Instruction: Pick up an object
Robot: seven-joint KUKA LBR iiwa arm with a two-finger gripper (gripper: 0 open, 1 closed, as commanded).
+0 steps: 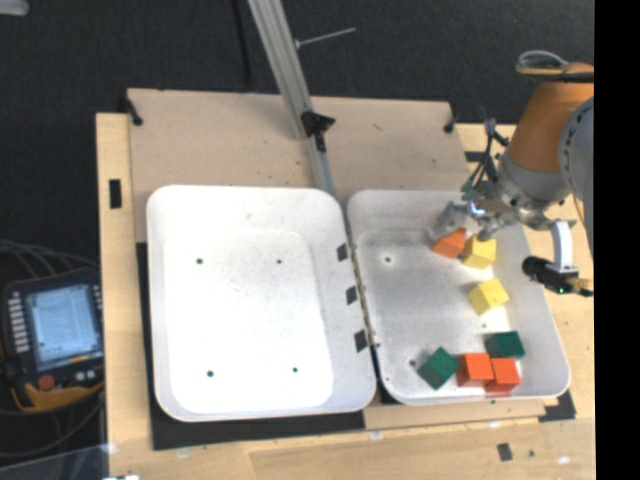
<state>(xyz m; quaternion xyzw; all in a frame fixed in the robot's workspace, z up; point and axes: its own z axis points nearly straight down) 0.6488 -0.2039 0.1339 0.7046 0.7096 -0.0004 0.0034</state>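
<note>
My gripper [466,232] hangs over the upper right part of the right bin [400,298], its fingers spread apart. Just under the fingertips lie an orange block [450,244] and a yellow block [480,254], side by side; neither is clamped between the fingers. A second yellow block [489,295] lies a little nearer the front. At the bin's front right sit two green blocks [437,367] [505,344] and two orange blocks [476,368] [505,372], close together.
The left bin [180,218] lies beside the right one, with a divider [357,298] between them. A slanted metal rail [290,68] runs from the top down to the bins' back edge. A handheld screen [55,323] sits off the bench's left side.
</note>
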